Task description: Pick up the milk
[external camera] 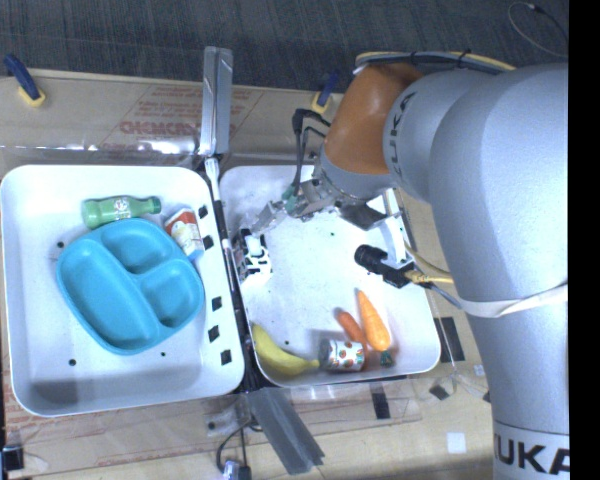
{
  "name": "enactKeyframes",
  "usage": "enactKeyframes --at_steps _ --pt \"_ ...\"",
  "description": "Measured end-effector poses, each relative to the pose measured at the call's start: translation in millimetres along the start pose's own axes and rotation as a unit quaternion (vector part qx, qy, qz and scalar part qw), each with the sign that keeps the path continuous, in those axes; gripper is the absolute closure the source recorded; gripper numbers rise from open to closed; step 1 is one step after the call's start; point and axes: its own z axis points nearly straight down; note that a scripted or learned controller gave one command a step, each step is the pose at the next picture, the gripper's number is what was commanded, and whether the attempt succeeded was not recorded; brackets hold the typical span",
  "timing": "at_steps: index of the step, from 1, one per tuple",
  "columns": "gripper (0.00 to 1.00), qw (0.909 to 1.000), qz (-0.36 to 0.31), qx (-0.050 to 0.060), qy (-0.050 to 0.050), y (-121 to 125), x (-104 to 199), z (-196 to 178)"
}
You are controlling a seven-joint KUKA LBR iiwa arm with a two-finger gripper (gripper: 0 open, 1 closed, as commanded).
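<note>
The milk is a small white and red carton. It lies in the left bin, against the upper right rim of a blue divided plate and close to the wall between the bins. My gripper hangs low over the left side of the right bin, just across that wall from the milk and a little nearer the camera. Nothing shows in its grasp. The grey arm with its orange band reaches in from the right.
A green bottle lies above the plate in the left bin. In the right bin, a banana, a small can and two carrots sit along the near edge.
</note>
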Motion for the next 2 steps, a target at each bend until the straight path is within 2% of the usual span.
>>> enactKeyframes --at_steps 1,2 --pt "0.00 0.9984 0.054 0.016 0.005 16 87 -73" --pt "0.00 0.9989 0.043 0.017 0.006 -43 108 -75"
